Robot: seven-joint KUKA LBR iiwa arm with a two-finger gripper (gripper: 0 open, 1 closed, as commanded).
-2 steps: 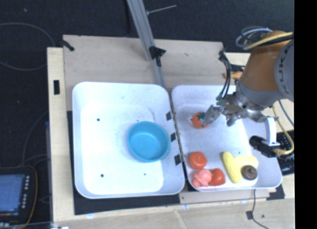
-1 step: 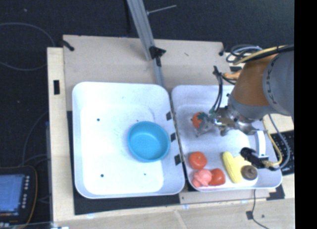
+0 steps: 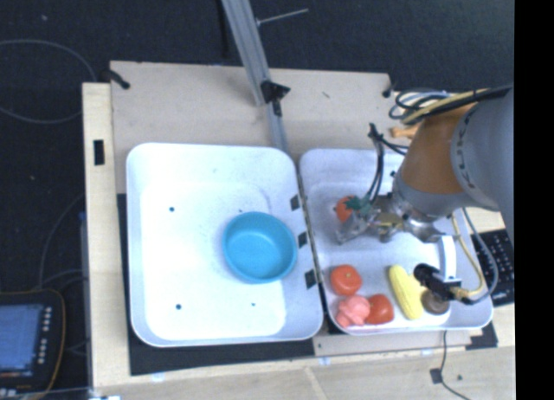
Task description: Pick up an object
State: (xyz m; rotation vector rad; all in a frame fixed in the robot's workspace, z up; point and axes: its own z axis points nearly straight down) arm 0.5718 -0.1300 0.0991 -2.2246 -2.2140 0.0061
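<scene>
My gripper (image 3: 353,227) is low in the right bin (image 3: 320,173), in its upper left part. A small red-orange object with a bit of green (image 3: 344,209) lies right against the gripper's upper left side; whether it is held I cannot tell. Along the bin's front lie a red tomato-like ball (image 3: 346,280), a pink object (image 3: 351,311), another red piece (image 3: 380,307), a yellow corn cob (image 3: 404,293) and a dark brown object (image 3: 432,296). The arm's orange band (image 3: 433,160) rises behind the gripper.
A blue bowl (image 3: 258,247) sits in the left bin (image 3: 173,182), right of its middle. A grey metal pole (image 3: 247,35) slants down from the top to the gap between the bins. Cables (image 3: 420,104) loop at the bench's back right.
</scene>
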